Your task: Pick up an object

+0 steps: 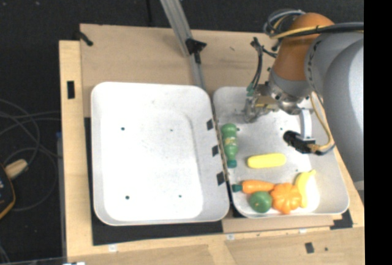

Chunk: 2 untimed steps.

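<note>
The right bin (324, 153) holds several toy foods. A green bottle-shaped piece (229, 142) lies along its left wall. A yellow oblong piece (266, 161) rests near the middle. Along the front lie an orange carrot (256, 186), a green round fruit (260, 201), an orange pepper (286, 196) and a yellow banana (304, 185). My gripper (252, 109) hangs under the orange wrist band, low over the bin's far left part, behind the green piece. Nothing shows between its fingers.
The left bin (153, 153) sits beside the right one. A grey metal pole (174, 13) slants up from the bench behind the bins. A black cable end (298, 141) dangles over the right bin. The arm's grey body fills the right side.
</note>
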### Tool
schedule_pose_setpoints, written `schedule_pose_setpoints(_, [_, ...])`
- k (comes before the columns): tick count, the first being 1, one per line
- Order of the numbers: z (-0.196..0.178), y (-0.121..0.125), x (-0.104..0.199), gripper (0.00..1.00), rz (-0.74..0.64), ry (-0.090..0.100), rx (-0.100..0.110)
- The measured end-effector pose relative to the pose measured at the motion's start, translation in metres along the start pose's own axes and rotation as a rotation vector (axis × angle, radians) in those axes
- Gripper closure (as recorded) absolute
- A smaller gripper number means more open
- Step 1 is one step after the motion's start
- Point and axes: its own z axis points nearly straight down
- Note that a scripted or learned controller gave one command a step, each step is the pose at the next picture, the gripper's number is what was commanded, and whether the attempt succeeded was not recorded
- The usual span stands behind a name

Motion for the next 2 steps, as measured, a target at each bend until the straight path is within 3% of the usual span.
schedule_pose_setpoints(2, [-0.091,0.005,0.002,1.0,-0.002,0.001,-0.003])
